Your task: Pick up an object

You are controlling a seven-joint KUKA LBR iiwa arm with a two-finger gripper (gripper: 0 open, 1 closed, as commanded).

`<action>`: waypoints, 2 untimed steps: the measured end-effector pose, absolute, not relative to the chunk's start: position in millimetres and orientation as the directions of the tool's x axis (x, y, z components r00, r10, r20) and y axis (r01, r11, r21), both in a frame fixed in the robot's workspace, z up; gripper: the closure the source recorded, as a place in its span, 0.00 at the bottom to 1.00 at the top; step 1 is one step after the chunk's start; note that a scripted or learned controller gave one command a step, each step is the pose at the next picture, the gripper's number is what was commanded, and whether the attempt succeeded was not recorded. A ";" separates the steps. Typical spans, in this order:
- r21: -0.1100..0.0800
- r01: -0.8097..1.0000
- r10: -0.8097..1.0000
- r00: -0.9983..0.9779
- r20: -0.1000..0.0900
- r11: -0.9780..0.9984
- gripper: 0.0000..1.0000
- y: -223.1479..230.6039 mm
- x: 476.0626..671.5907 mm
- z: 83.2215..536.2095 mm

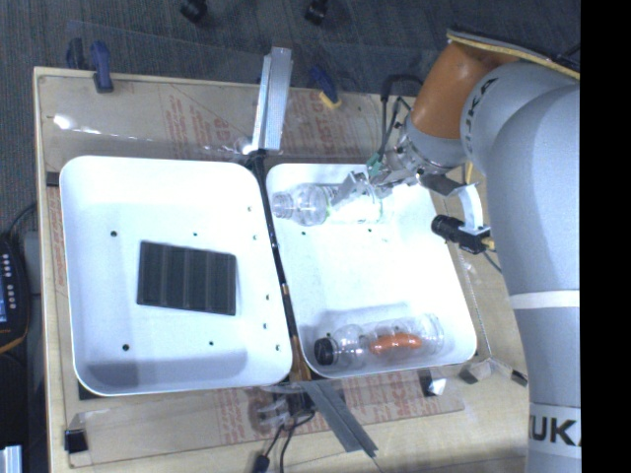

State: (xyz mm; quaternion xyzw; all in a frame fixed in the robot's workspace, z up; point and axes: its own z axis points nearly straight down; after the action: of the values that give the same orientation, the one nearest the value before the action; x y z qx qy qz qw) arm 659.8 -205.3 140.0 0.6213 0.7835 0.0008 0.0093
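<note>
Gripper [380, 180] low at the right bin's [449, 264] far edge — finger spread impossible to tell.

A clear bottle [314, 203] lies just left of the fingers, contact unclear; another bottle [380, 340] sits well nearer — the arm [532, 195] runs off frame.

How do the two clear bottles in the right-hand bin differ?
The upper bottle lies at the bin's far end by the gripper; the lower bottle lies against the near wall. The lower one looks bigger, with a black cap and something orange inside; the upper looks plain. Both are transparent and lie on their sides.
</note>
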 end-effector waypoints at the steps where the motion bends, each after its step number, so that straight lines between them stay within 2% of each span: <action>1: 0.017 0.968 0.968 -0.251 -0.021 0.251 0.00 -200.8 661.2 138.6; 2: 0.021 0.966 0.966 -0.258 -0.030 0.259 0.00 -194.6 662.1 136.8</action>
State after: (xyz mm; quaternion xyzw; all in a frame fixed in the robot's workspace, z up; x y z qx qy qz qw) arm 662.1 -194.6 136.8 0.6087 0.7932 -0.0006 0.0183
